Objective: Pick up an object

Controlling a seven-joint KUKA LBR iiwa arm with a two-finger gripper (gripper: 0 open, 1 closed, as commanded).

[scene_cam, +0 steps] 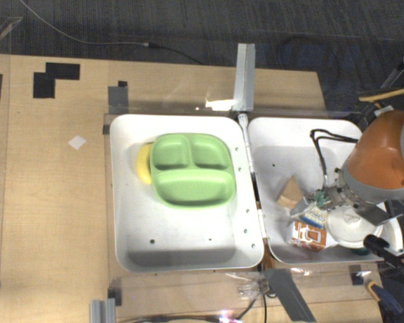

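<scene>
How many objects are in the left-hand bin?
2. A green divided plate lies in the bin, toward its far side; a yellow thing peeks out at its left edge. More could hide under the plate.

Yellow object (pixel 143 164) mostly hidden beneath green divided plate (pixel 192 169), identity unclear; arm (pixel 384 157) cut off at right edge, covering right bin's (pixel 276 143) right part; white object (pixel 347 226) partly under wrist; brown-white packet (pixel 308 234) print unreadable.

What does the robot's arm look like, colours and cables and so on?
The arm is thick and rounded, with a broad orange band above a grey wrist section. A thin black cable loops beside it toward the gripper, a small dark metallic cluster at the tip.
</scene>
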